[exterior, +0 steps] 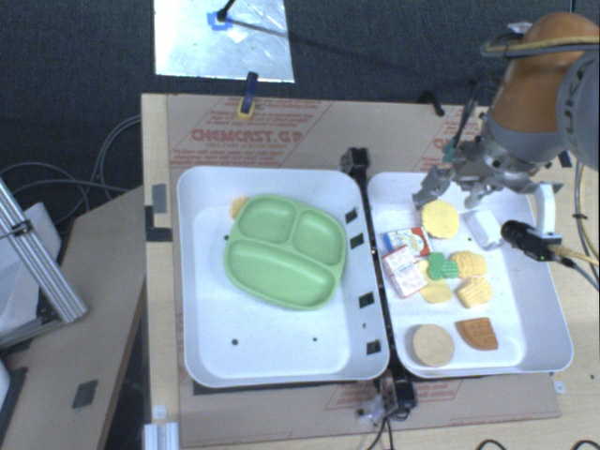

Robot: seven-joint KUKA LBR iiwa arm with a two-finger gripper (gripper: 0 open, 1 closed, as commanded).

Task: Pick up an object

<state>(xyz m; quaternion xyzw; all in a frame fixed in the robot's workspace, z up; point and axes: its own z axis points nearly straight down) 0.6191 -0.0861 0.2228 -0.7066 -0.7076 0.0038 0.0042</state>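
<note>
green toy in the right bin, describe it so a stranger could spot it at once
Start at the right bin, the one holding small toy foods. Near its middle lies the green toy, between a red-and-white packet and yellow pieces. It is the one green item in that bin.

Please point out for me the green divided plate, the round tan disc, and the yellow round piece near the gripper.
green divided plate (284, 251): camera view, its large lower compartment.
round tan disc (433, 344): camera view, centre of its top.
yellow round piece (440, 220): camera view, its middle.

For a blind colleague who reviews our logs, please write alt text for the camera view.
Seen from above, the gripper hovers over the right bin, just above a round yellow piece among small toy foods. The left bin holds a green divided tray.
</note>
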